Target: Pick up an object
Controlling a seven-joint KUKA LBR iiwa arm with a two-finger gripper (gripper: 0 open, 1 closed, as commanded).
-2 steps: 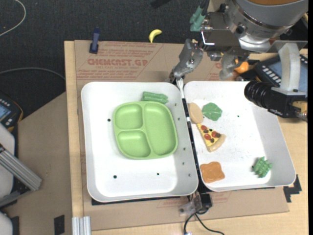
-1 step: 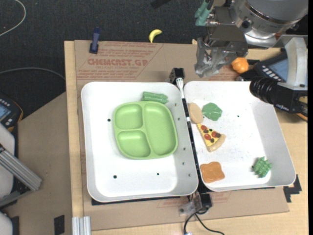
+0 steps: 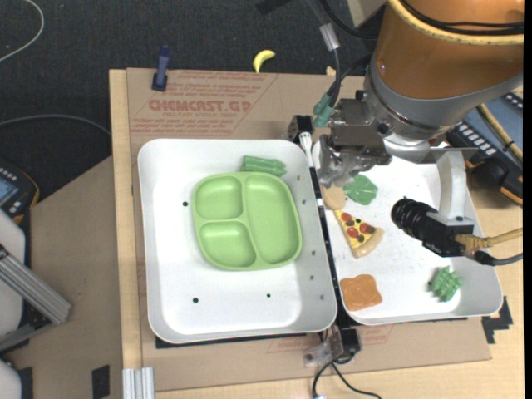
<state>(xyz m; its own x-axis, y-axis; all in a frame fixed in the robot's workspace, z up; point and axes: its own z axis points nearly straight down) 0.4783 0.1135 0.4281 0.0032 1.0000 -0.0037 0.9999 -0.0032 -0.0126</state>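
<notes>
pizza slice in right bin, divided plate in left bin

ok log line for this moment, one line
arm: low over right bin | tool: near bin's left edge, above pizza slice | left bin: green divided plate

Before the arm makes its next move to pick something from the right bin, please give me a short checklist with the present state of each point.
1. Gripper is over the right bin: ok.
2. An object lies near it, the green leaf: ok.
3. Pizza slice lies apart from the toast: ok.
4. Object between the fingers: cannot tell.
5. Green tray sits in the left bin, out of the way: ok.
</notes>
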